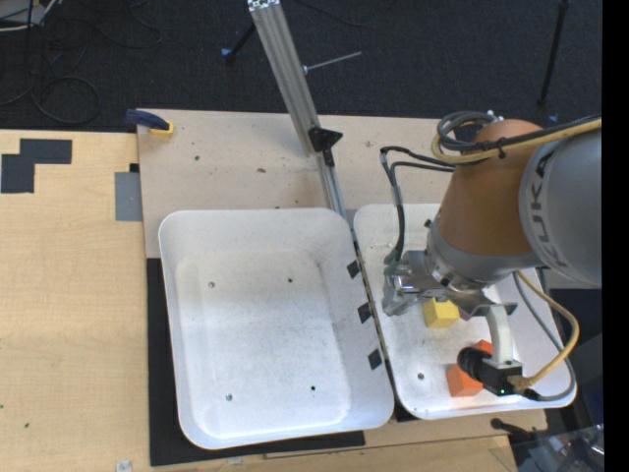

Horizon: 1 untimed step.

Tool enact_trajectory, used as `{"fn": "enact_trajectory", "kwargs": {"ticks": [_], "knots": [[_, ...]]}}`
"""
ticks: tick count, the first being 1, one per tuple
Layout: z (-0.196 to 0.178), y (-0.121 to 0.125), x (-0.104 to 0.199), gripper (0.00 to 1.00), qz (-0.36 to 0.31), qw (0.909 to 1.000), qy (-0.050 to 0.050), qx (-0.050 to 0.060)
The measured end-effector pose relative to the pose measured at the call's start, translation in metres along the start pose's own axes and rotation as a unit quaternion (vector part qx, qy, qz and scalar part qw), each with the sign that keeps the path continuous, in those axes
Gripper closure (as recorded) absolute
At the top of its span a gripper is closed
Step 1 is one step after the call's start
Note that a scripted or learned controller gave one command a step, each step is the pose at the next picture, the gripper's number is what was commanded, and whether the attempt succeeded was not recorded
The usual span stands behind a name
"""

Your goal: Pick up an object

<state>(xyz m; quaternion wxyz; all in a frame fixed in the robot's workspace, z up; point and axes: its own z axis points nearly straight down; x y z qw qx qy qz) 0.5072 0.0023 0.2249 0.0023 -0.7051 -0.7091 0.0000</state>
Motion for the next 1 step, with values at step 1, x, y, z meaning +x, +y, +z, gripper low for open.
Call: {"fn": "enact_trajectory", "kwargs": {"ticks": [1], "knots": [[0.0007,-0.0110,0.0620,1.00,0.000,1.0000,0.000,0.001]]}}
